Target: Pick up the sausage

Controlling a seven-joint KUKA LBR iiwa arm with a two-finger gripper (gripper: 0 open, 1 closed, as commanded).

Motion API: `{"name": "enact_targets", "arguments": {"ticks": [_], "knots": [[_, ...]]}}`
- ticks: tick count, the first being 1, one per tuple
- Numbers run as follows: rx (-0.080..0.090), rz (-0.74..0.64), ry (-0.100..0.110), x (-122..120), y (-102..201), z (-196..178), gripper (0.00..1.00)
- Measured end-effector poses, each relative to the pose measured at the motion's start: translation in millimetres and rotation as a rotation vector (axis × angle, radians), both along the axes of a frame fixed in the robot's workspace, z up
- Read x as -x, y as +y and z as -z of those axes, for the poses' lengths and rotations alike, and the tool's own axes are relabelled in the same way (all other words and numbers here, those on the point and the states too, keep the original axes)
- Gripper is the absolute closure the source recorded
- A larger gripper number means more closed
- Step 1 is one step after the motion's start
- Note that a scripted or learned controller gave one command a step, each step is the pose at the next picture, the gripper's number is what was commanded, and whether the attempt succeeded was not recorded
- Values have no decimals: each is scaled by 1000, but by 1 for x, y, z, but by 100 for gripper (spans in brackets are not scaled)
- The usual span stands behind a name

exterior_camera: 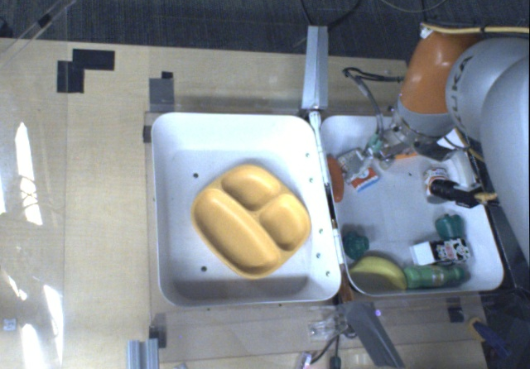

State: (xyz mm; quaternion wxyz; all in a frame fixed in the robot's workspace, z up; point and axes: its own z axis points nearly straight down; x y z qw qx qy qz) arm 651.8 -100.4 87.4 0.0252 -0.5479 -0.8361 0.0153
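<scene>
1. Reaching into the right bin, the gripper hangs just beside the sausage; whether it is open cannot be told.
2. Centre over the sausage, which lies along the left wall, before closing.

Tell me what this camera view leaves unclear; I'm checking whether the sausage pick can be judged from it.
- Gripper: small and blurred, under the grey and orange arm; open or shut cannot be told.
- Reddish-brown sausage: lies along the right white bin's left wall, partly hidden by the rim; contact with the gripper is unclear.
- Small white boxed item: label too small to read.
</scene>
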Motion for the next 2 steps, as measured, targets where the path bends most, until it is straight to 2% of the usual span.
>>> {"name": "enact_targets", "arguments": {"ticks": [1,2], "knots": [[5,-3,-5,-1,-2,-8,100],[2,-3,4,1,-1,-7,0]]}}
